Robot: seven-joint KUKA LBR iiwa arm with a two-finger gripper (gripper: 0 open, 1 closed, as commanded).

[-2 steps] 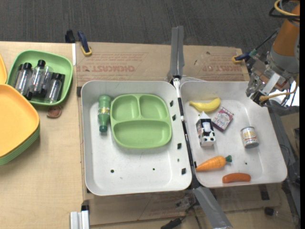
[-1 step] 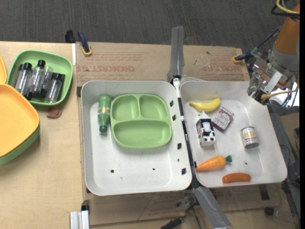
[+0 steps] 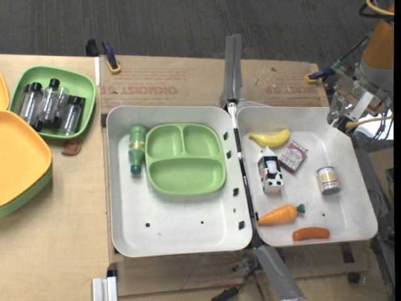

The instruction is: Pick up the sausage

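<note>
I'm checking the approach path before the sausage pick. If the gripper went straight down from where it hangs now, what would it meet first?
Probably the top right rim of the right bin, or bare floor beside it. The gripper is far from the sausage; depth is unclear.

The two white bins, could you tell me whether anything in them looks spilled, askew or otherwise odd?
Nothing looks spilled or broken. The green bottle lies on its side beside the green divided plate in the left bin. In the right bin, the small can looks tipped over, and the sausage lies near the front edge.
</note>
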